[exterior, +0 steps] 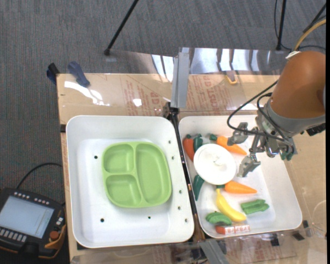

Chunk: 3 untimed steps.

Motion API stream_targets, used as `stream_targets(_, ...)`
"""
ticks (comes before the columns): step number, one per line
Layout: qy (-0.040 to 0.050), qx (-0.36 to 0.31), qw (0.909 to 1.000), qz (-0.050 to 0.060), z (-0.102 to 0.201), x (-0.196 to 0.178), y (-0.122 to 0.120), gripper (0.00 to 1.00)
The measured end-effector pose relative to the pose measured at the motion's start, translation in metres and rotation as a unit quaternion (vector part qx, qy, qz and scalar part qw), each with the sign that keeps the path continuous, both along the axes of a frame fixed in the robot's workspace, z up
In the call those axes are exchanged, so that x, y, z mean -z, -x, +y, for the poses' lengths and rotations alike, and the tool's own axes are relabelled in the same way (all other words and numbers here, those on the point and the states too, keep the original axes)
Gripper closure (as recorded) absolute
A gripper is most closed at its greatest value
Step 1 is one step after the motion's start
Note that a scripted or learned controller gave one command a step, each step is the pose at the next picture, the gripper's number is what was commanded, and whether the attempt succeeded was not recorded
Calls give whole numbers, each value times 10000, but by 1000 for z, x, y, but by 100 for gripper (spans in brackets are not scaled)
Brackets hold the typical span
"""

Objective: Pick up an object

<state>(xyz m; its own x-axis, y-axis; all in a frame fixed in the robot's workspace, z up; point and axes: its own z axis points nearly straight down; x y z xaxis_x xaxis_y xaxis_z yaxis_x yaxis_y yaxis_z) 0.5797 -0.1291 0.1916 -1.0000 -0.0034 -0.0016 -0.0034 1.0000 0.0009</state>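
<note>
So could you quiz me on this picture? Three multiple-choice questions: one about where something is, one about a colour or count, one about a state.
1. Where is the green tray?
A. left bin
B. right bin
C. on the floor

2. What colour is the banana?
A. red
B. yellow
C. blue

3. How does the white plate lie?
A. alone on bare bench
B. standing on edge
C. flat among the toy food

Answers:
1. A, it lies flat in the left bin.
2. B, it is plainly yellow, beside an orange carrot.
3. C, it rests flat in the right bin, vegetables around it, the gripper at its right edge.
</note>
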Motion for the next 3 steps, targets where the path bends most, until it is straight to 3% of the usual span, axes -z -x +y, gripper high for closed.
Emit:
stream_targets(1,-2,935,9956,7,7,104,82,0)
stream_targets(2,-2,885,9961,-3,9,94,80,100)
stream_targets(3,50,2018,9794,-45,31,101,102,100)
